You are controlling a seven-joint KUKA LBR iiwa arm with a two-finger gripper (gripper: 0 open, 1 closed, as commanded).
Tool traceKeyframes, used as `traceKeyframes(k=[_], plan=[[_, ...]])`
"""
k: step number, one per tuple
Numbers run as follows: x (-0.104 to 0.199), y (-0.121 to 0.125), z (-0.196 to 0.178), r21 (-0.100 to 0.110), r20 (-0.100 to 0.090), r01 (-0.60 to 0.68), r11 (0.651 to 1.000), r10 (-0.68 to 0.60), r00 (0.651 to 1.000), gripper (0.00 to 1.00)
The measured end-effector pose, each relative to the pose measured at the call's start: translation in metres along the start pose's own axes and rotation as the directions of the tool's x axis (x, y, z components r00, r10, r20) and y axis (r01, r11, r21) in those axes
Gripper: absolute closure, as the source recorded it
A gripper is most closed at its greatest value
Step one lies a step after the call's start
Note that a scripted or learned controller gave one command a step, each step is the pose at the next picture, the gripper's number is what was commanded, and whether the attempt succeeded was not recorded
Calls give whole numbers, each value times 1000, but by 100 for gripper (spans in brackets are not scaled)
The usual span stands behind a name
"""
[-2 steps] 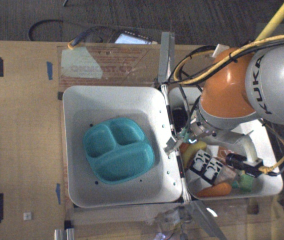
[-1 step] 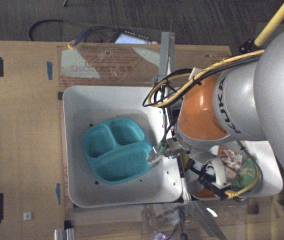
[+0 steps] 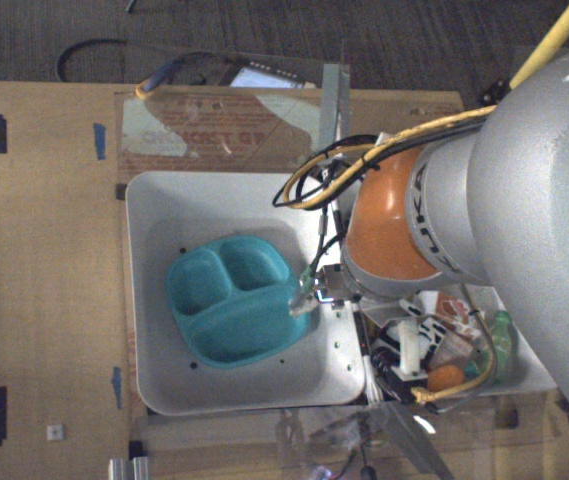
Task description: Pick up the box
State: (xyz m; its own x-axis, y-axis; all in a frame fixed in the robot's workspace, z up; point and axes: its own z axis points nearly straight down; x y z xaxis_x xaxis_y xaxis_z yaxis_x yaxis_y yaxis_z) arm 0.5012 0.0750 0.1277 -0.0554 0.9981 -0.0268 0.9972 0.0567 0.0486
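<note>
Crowding the right bin (image 3: pixel 539 373), the arm (image 3: pixel 484 208) hides the tool's state; teal tray (image 3: pixel 234 303) left.

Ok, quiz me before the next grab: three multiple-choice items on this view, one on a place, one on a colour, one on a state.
1. Where does the divided tray lie?
A. In the left bin
B. On the bare bench
C. On the floor

2. What colour is that tray?
A. Red
B. Teal
C. Black

3. How does the tray sit?
A. Flat, open side up
B. Standing on edge
C. Upside down

Answers:
1 A: the left bin has its white floor all round the tray.
2 B: it is teal all over.
3 A: its three compartments face the camera.
</note>
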Motion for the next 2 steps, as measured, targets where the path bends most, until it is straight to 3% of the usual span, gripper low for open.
traceKeyframes(k=[1,2], plan=[[5,1,0,-3,6,-53,999,53,999,0],[-15,2,-10,-6,32,-80,997,80,996,100]])
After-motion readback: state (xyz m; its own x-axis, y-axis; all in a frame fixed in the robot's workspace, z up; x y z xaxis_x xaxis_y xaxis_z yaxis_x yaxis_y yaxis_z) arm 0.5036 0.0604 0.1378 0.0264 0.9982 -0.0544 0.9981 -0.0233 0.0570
